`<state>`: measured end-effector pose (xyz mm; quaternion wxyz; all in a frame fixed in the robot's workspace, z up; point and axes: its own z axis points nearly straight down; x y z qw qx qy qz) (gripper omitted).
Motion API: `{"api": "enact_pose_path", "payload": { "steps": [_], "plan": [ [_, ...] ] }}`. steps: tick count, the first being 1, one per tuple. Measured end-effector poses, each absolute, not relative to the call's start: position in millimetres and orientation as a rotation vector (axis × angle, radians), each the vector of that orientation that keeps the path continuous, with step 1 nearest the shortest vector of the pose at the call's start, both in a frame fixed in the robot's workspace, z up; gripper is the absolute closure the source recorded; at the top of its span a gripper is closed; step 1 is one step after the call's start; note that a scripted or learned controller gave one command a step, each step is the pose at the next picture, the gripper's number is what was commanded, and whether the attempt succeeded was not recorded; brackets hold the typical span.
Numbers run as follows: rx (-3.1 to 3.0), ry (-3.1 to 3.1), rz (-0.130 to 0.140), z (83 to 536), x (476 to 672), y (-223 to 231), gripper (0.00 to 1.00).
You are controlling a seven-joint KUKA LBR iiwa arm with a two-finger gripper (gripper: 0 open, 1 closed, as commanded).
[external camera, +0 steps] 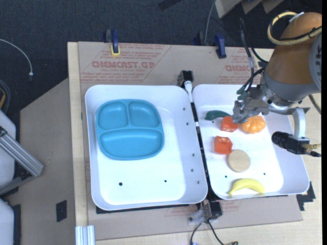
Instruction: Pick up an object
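Brown board [153,60] is lying under both bins, and red print is running across it in repeated lines — "CHEMCAST GP" is reading fairly clearly at the upper left, and a cut-off "CHEMC" is showing near the upper right, with smaller red lines beneath that are too fine to read. Blue clamps [114,41] are gripping the far edge of the board.

The left bin [143,188] is holding a blue divided plate [130,128] with three compartments. The right bin [286,180] is holding the loose items: a red-orange piece [228,125] and an orange pumpkin-like piece [254,125] sitting side by side toward the far end, a dark green piece [214,115] just left of them, a red block [223,145] nearer the middle, a tan round disc [238,161] just beside the block, and a yellow banana [247,187] lying near the close rim.

The gripper [244,111] is hanging low over the far end of the right bin, right above the red-orange piece and the pumpkin-like piece — whether it is touching either, or how wide it is standing, cannot be told from this angle, and nothing is visibly held
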<state>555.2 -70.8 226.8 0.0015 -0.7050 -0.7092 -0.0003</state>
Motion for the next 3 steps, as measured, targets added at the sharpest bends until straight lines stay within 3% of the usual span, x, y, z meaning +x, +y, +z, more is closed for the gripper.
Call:
{"api": "enact_pose_path", "payload": {
  "steps": [1, 3],
  "plan": [
    [-2.216, -2.226, -0.001, 217.8, 568.5, -20.6, 1.00],
    [-2.214, -2.227, -0.002, 217.9, 568.4, 77.1, 1.00]
  ]
}}
